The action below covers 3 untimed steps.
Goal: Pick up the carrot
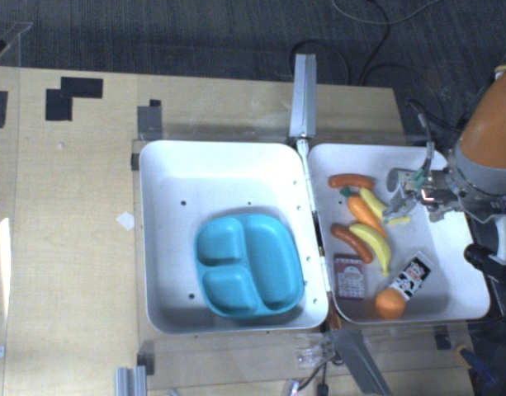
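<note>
One carrot [363, 209] lies in the right bin [451, 304], in its upper left part, slanting down toward the right with its green top near the upper sausage [351, 181]. Just to its right sits a yellow banana [373, 202], and my gripper [399, 207] hangs right beside that, fingertips low over the bin floor; nothing sits between my fingers, and I cannot tell how wide they stand. Below the carrot lie a second sausage [352, 242] and a second banana [373, 242], side by side. Lower still are a small dark red packet [349, 277], an orange [390, 304] and a black and white carton [412, 276]. Across the divider, the left bin [170, 188] holds a blue divided tray [248, 264].
</note>
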Motion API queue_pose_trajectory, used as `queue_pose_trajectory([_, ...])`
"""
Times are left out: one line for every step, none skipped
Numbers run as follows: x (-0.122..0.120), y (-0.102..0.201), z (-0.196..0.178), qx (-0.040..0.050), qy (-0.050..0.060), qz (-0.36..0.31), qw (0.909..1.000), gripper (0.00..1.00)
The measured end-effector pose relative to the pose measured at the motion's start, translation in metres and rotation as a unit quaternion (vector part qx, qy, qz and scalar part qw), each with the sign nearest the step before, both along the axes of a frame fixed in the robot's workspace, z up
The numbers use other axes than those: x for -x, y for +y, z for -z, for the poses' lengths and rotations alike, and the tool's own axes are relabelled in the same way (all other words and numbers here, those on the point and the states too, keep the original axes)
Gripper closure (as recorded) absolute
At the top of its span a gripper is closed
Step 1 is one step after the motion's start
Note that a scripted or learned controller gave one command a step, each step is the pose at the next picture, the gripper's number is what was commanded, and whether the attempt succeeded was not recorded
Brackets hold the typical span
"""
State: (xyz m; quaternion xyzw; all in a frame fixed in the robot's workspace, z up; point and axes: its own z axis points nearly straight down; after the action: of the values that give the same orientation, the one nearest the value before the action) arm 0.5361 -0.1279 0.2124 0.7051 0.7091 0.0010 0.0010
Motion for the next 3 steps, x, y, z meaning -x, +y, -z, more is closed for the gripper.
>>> queue_pose_trajectory([-0.019, 0.021, 0.123, 0.0005, -0.006, 0.004, 1.0, 0.0])
queue_pose_trajectory([-0.037, 0.003, 0.111, 0.0001, -0.001, 0.005, 1.0, 0.0])
queue_pose_trajectory([-0.1, -0.015, 0.125, 0.0, -0.001, -0.022, 0.9998, 0.0])
